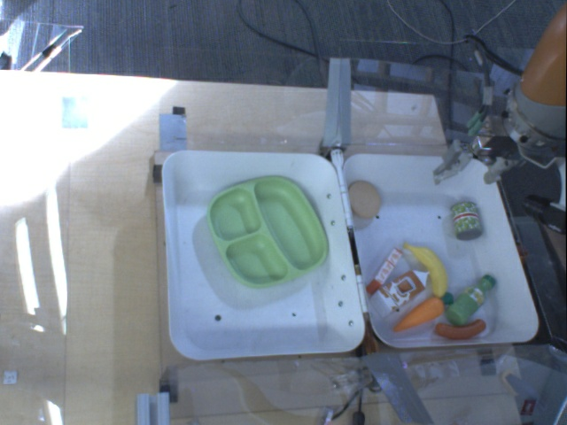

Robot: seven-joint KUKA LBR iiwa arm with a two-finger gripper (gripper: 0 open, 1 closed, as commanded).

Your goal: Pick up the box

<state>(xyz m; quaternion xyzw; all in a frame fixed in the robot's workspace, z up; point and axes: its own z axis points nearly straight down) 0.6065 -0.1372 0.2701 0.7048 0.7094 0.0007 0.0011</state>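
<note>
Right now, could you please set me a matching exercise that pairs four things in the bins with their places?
Things:
1. green divided plate
2. box
3. can
4. round tan disc

Places:
A. right bin, by the divider near the far edge
B. right bin, touching the banana and the carrot
C. left bin, around its middle
D. right bin, alone near its right wall

Pairs: 1-C, 2-B, 3-D, 4-A

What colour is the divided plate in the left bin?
Light green throughout; the divided plate shows plainly in the camera view.
</note>
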